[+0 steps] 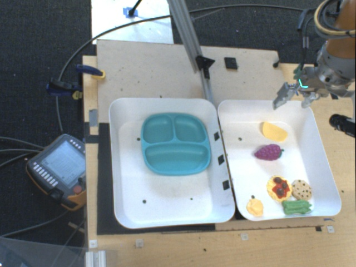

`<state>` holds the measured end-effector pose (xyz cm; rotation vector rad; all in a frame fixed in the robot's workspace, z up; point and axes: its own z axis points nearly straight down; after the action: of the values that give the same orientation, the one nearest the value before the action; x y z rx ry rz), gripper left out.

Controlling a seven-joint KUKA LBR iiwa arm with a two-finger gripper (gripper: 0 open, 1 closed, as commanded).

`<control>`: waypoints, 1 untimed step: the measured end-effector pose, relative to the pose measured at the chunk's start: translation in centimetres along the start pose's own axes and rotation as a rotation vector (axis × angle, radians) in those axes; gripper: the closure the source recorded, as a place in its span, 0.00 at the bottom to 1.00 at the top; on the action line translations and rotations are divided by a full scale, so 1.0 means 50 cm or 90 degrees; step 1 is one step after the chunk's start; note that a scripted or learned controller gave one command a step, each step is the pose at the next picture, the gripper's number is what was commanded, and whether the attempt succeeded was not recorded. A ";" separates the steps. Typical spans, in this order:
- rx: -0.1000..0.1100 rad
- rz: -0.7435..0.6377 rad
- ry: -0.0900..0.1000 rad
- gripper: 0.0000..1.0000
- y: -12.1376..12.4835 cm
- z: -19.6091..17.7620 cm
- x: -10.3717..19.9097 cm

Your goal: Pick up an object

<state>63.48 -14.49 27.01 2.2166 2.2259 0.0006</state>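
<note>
The right bin (324,159) holds several toy foods: a yellow slice (275,131), purple grapes (268,152), a small pizza (278,188), a cookie (301,189), green beans (296,206) and a small yellow piece (255,207). My gripper (295,98) hangs over the bin's far edge, above and slightly right of the yellow slice. It is open, its fingers spread wide with nothing between them.
A teal divided plate (176,143) lies in the left bin (122,166). A slanted metal pole (188,32) comes down to the bench behind the bins. A teach pendant (58,168) and cables lie off the bench at the left.
</note>
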 end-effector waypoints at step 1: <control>-0.001 0.000 0.000 0.00 0.001 -0.002 0.000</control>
<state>63.52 -14.49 27.09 2.2150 2.2249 0.0024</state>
